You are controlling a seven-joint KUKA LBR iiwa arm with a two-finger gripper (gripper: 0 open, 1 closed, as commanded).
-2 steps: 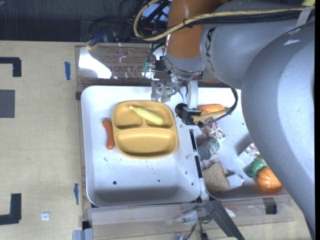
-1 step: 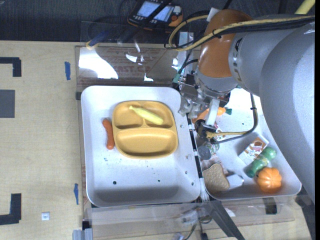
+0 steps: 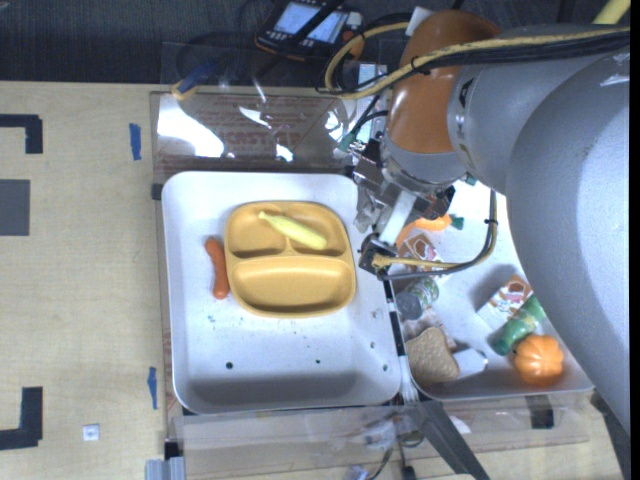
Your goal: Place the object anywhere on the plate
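A yellow-orange divided plate (image 3: 290, 281) lies in the left bin (image 3: 200, 348). In its far compartment rests a long yellow piece (image 3: 293, 230), like a banana. An orange-red sausage-shaped piece (image 3: 218, 267) lies on the bin floor just left of the plate. My gripper (image 3: 368, 215) hangs over the wall between the two bins, right beside the plate's far right corner. I see nothing clearly in its grasp.
The right bin (image 3: 500, 383) holds a bread slice (image 3: 432, 355), a small can (image 3: 418, 295), an orange packet (image 3: 420, 240), a green piece (image 3: 513, 329), an orange round fruit (image 3: 539, 359) and a small carton (image 3: 509, 295). The big grey arm covers that bin's far right.
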